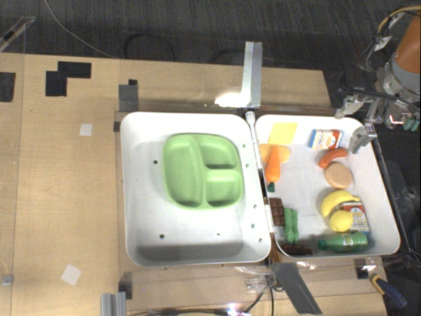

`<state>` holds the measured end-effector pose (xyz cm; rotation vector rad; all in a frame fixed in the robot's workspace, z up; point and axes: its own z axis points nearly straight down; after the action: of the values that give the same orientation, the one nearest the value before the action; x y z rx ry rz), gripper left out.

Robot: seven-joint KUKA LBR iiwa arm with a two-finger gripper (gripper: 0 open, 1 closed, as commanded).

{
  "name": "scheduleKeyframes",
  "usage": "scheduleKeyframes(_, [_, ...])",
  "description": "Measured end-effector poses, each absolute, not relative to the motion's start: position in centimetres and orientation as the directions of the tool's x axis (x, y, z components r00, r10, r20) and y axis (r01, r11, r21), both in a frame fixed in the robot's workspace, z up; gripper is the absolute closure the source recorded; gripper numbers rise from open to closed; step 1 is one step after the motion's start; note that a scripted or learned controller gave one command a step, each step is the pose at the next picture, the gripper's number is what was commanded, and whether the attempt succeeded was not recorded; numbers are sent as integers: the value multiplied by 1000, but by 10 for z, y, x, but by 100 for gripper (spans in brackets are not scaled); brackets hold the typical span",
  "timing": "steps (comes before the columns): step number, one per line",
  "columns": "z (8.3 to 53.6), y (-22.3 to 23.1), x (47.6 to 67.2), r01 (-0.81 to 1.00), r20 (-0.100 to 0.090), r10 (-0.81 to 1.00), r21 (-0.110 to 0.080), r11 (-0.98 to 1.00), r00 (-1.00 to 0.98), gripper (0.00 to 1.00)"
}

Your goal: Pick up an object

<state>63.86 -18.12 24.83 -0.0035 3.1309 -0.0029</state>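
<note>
Hovering at right bin [388, 209] upper corner, tool [363, 135] state unclear; sausage [333, 157], bread roll [339, 175] just beside.

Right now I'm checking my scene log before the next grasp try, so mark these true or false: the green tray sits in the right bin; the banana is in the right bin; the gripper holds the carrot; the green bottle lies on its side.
1. The green tray sits in the right bin. False: it lies in the left bin.
2. The banana is in the right bin. True.
3. The gripper holds the carrot. False: the carrot lies by the divider, apart from it.
4. The green bottle lies on its side. True.
</note>
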Motion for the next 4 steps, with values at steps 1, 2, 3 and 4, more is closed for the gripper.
scheduleKeyframes(1, [149,-205,624,-199,-5,-199,-1,980,-980,0])
scheduleKeyframes(2, [102,-202,584,-312,-34,-312,-19,950,-949,0])
scheduleKeyframes(3, [103,-184,556,-222,-40,-223,-24,975,-974,0])
scheduleKeyframes(4, [101,-186,538,-373,-38,-374,-26,928,-927,0])
